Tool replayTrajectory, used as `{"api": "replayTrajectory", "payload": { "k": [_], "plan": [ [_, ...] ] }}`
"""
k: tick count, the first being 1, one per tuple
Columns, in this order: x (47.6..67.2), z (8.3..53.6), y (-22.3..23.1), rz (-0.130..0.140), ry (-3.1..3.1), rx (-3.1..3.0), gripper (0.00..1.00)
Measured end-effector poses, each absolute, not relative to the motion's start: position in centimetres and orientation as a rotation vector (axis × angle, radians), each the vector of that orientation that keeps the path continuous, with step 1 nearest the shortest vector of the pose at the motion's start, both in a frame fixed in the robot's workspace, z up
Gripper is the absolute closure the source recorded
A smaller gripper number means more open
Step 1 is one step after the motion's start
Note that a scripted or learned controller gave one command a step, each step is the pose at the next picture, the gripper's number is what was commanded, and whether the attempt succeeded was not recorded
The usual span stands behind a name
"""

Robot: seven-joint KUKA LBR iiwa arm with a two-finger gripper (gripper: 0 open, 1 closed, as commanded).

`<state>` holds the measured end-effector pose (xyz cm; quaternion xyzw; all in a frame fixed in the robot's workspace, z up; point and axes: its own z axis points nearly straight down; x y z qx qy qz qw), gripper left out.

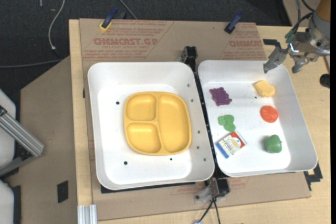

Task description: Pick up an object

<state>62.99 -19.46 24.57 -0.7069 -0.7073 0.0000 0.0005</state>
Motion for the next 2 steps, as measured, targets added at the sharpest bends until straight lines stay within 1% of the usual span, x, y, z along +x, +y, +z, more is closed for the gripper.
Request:
{"api": "replayTrajectory", "payload": {
  "k": [1,2],
  "plan": [
    [63.8,20.0,-18.9,0.001,-2.221,-2.218,0.00],
    [64.3,15.0,-19.7,0.003,-2.219,-2.218,0.00]
  ]
}}
